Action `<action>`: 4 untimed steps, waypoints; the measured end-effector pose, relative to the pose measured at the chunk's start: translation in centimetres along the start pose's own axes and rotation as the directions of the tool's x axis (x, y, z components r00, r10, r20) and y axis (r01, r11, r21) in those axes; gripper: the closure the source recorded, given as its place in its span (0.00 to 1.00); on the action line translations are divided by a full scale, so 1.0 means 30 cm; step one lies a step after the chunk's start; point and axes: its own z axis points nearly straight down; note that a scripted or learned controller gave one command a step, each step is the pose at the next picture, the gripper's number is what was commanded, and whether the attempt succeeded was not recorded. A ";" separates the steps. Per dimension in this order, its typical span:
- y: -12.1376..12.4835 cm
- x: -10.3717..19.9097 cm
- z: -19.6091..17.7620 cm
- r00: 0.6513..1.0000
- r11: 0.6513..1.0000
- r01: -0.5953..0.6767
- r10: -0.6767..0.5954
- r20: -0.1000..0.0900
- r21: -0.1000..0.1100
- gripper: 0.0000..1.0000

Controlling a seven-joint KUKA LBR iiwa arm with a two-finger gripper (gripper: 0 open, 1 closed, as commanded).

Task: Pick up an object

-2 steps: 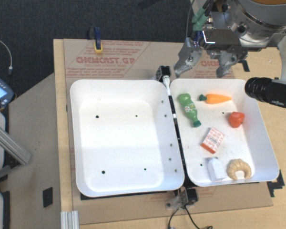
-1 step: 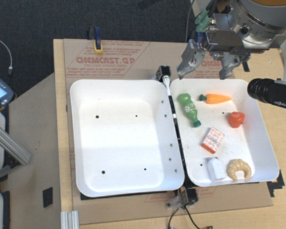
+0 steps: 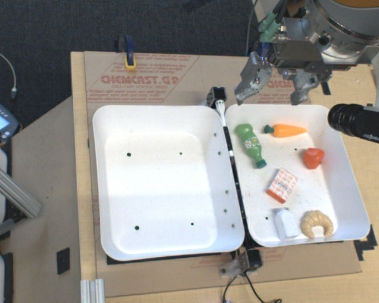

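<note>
On the brown cardboard sheet [image 3: 177, 74] covering the table, red print reads roughly "CHEMCAST GP". The grey two-finger gripper [image 3: 275, 93] hangs over the far rim of the right white bin [image 3: 350, 188], its fingers apart with nothing between them. In that bin lie a green plastic bottle [image 3: 251, 144], an orange toy carrot [image 3: 287, 130], a red toy pepper [image 3: 312, 158], a red-and-white printed packet [image 3: 282, 185] whose writing is unreadable, a white block [image 3: 286, 223] and a tan croissant [image 3: 318, 223]. The left white bin [image 3: 107, 188] offers bare floor.
</note>
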 end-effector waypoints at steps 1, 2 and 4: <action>0.000 0.000 0.000 1.000 1.000 0.000 0.000 0.000 0.000 0.00; -0.011 0.128 0.889 1.000 1.000 0.000 0.000 0.005 0.019 0.00; 0.325 -0.135 1.138 1.000 1.000 -0.005 0.005 0.002 0.002 0.00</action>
